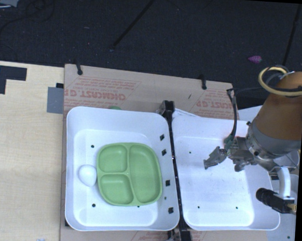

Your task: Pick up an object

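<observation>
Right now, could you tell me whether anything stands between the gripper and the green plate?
Yes: the gripper hangs over the right bin, while the green plate lies in the left bin. The bins' adjoining walls, with a black divider, lie between them.

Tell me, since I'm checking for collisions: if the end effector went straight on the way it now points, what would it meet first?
The end effector hangs over the right bin, pointing down and toward the divider. It would probably meet that bin's bare floor first; the green plate and white ball lie in the left bin. Height is unclear.
</observation>
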Tool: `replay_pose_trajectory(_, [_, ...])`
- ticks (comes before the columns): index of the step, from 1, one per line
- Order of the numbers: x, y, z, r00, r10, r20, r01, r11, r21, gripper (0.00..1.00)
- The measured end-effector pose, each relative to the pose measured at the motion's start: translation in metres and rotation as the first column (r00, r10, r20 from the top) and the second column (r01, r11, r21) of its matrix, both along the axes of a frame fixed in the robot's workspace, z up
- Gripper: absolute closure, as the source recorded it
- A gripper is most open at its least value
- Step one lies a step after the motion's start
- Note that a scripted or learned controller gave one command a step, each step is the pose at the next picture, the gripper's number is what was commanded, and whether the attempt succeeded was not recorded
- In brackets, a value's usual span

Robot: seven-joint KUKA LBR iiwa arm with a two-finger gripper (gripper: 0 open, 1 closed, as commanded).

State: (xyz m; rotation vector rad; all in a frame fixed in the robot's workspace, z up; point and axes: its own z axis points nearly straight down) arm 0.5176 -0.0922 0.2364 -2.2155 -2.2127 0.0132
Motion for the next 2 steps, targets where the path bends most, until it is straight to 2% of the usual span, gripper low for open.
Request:
replay_pose_trajectory(1, [0.002, 0.0, 0.005, 1.0, 0.002, 0.012, -0.002, 1.0, -0.001, 0.0])
replay_pose_trajectory(2, [0.011, 0.005, -0.05, 1.0, 0.002, 0.004, -0.002, 1.0, 0.0, 0.0])
